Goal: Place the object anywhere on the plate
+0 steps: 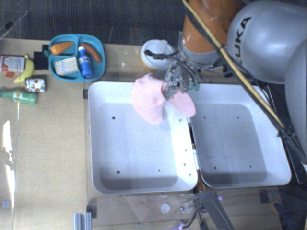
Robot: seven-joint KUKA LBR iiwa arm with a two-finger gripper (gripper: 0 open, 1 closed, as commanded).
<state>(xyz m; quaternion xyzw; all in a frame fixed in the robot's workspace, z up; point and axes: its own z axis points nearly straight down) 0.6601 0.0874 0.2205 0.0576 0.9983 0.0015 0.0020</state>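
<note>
Gripper (171, 91) clamped on pink cloth (149, 99) over left bin (96, 128) far rim, bin floor open below.

Arm shell (268, 37): smooth, rounded light grey casing with a soft sheen.
Marking (240, 30): dark capital letters "KUKA" on the grey shell, partly cut off by the curve.
Band (211, 11): glossy orange, bulbous section above the wrist.
Cable (230, 56): 1 yellowish-tan line beside a black one, running slantwise across the orange band and the grey shell.
Wrist flange (196, 56): grey ring below the orange.
Gripper (178, 83): small metallic assembly of grey and dark parts — details too fine to tell.
</note>
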